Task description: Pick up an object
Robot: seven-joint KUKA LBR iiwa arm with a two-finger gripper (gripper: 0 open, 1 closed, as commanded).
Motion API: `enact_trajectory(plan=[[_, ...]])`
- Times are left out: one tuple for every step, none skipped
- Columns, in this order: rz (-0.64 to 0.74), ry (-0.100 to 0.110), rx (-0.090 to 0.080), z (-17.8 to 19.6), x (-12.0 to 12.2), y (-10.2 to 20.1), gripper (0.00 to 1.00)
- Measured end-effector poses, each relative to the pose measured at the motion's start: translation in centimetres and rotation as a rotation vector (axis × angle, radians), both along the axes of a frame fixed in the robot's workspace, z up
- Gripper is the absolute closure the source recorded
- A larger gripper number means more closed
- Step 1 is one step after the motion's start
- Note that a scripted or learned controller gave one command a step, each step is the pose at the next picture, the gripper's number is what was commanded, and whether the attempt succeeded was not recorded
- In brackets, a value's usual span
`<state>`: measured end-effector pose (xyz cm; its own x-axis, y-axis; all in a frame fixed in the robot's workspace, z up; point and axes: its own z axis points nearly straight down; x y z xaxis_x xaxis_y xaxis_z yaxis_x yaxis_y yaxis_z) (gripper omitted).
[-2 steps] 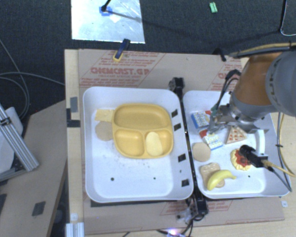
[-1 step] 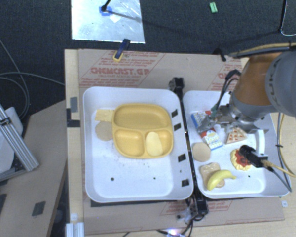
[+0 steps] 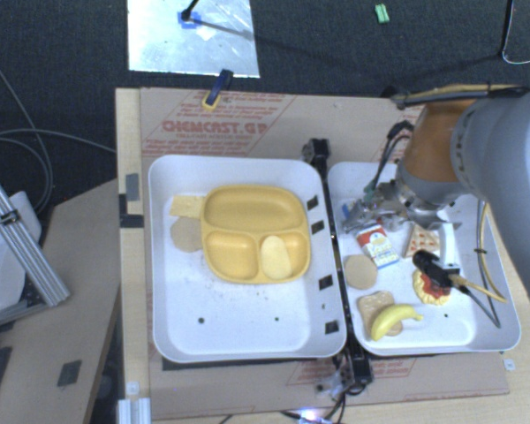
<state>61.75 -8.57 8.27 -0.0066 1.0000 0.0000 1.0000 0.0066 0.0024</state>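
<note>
Closest to us is a yellow banana (image 3: pixel 396 319), low down in the right bin (image 3: pixel 464 327). It touches a tan piece of bread (image 3: pixel 372 303) just beside it. A bit further back is a round tan cookie (image 3: pixel 360 272), near the bin's left wall. To the right of the cookie is a round red and yellow thing (image 3: pixel 433 293); I cannot tell what food it is.

Behind the cookie is a little red and white box (image 3: pixel 378 245). A square cracker (image 3: pixel 421 238) lies to the right of the box.

The big grey arm (image 3: pixel 503 148) comes in from the right, with its orange band showing. The claw (image 3: pixel 364 208) is over the back part of the right bin, just behind the red and white box. I cannot tell if the claw is open or closed, and I cannot see anything held in it.

The left bin (image 3: pixel 247 329) has a yellow tray (image 3: pixel 252 208) with three parts. A pale yellow oval (image 3: pixel 276 256) sits in the tray's front right part. Left of the tray is a yellow square (image 3: pixel 186 206), and a round tan cookie-like thing (image 3: pixel 185 234) is just in front of it.

Both bins sit side by side on brown cardboard (image 3: pixel 221 124) with red letters, on the tabletop (image 3: pixel 79 237)
</note>
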Motion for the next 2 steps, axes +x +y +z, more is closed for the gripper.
enact_trajectory(plan=[[-0.001,-0.002,0.000,0.3,2.3,0.3,0.00],[0.000,-0.004,0.001,1.3,2.3,0.3,1.00]])
